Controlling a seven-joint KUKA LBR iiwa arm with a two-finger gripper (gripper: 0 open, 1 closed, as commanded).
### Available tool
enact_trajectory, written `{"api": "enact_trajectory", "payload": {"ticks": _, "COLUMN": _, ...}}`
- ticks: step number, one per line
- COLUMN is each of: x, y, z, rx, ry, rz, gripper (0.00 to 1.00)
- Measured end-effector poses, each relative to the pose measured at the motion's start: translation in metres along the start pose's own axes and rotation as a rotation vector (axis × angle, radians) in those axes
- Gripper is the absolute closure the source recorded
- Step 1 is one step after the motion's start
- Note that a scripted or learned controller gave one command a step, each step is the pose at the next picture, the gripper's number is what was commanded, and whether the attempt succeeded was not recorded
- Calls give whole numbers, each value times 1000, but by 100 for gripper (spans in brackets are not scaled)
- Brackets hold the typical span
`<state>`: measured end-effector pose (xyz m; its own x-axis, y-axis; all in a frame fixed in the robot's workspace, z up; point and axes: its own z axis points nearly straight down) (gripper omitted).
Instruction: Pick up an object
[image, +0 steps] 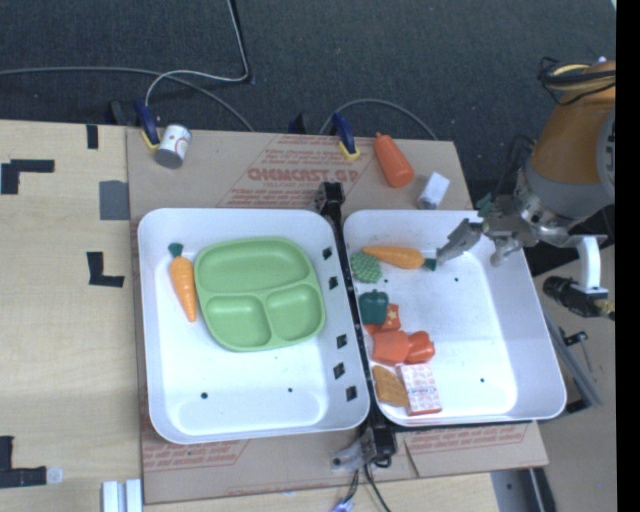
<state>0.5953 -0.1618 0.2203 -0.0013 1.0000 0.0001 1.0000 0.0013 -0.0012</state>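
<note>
Carrot (394, 257) lies at the back of the right bin (500, 330), long axis left-to-right, its green tip toward the gripper (478, 242) just to its right — fingers spread apart, holding nothing. Cardboard (290, 175) under the bins reads "CHEMCAST".

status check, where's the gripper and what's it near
Gripper over right bin, upper part, nothing between fingers. Nearest object: orange carrot, just left of fingertips. Other toys clustered along bin's left side, none blocking.
</note>
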Motion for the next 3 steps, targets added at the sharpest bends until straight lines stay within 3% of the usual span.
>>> {"api": "enact_trajectory", "payload": {"ticks": 1, "x": 44, "y": 64, "z": 116, "rx": -11, "ry": -2, "rz": -2, "gripper": 0}}
{"api": "enact_trajectory", "payload": {"ticks": 2, "x": 49, "y": 78, "z": 126, "rx": -17, "ry": -13, "rz": -1, "gripper": 0}}
{"api": "enact_trajectory", "payload": {"ticks": 3, "x": 49, "y": 75, "z": 120, "rx": -4, "ry": -12, "rz": -3, "gripper": 100}}
